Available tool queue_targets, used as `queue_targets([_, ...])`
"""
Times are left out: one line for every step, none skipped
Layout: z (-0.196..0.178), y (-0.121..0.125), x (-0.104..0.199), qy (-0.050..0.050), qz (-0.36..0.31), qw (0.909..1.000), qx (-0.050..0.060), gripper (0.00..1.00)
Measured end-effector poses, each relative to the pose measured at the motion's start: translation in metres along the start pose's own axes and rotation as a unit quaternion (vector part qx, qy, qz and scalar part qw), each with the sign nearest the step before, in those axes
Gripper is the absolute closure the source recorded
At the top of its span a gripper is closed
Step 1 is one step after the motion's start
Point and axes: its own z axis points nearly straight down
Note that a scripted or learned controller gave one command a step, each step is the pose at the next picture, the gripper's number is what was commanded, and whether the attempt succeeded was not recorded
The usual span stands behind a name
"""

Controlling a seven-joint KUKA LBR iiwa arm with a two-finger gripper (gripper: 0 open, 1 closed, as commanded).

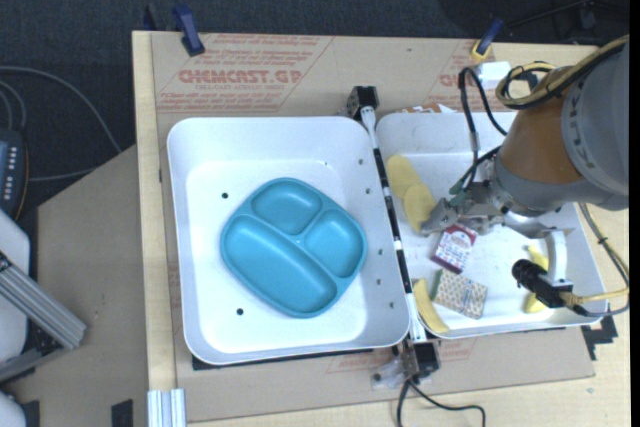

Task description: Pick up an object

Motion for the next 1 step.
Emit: queue_targets([0.0004, -0.0403, 0.0192, 0.001, 0.001, 1.0000, 0.002, 0.00])
